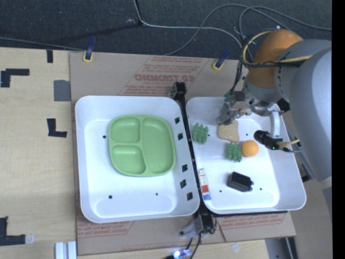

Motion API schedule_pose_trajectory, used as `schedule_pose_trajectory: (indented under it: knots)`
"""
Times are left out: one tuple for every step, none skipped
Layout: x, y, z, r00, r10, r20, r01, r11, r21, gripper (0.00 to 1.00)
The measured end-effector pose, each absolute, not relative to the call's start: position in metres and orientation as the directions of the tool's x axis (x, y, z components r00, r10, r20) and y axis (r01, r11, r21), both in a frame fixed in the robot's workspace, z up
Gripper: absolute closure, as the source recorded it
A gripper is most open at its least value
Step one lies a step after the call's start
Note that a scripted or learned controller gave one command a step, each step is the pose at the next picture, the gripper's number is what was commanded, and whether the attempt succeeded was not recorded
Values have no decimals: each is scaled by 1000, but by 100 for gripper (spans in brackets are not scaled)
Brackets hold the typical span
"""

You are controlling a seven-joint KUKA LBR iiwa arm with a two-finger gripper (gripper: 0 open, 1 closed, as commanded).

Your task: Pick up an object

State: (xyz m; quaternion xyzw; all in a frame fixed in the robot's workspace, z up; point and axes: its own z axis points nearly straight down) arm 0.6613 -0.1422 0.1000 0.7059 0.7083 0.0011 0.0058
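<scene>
Gripper [230, 113] sits low in the right bin [285, 196], just above the tan bread-like piece [228, 132], likely its pick target; finger state cannot be told; green tray [142, 145] lies well left of that piece, in the left bin [89, 144].

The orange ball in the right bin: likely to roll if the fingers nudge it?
Probably. The orange ball looks round and smooth, so a nudge could roll it. The green piece touching it may block one side. It looks small and likely light.
</scene>
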Motion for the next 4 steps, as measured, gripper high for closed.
schedule_pose_trajectory:
  knots:
    - [668, -141, 144, -2, 1000, 0, 1000, 2, 2, 100]
    - [666, -133, 190, -2, 1000, 0, 1000, 2, 4, 100]
    - [657, -133, 247, -1, 1000, -1, 1000, 1, 5, 100]
    - [635, -84, 233, -5, 1000, 1, 1000, 5, -3, 100]
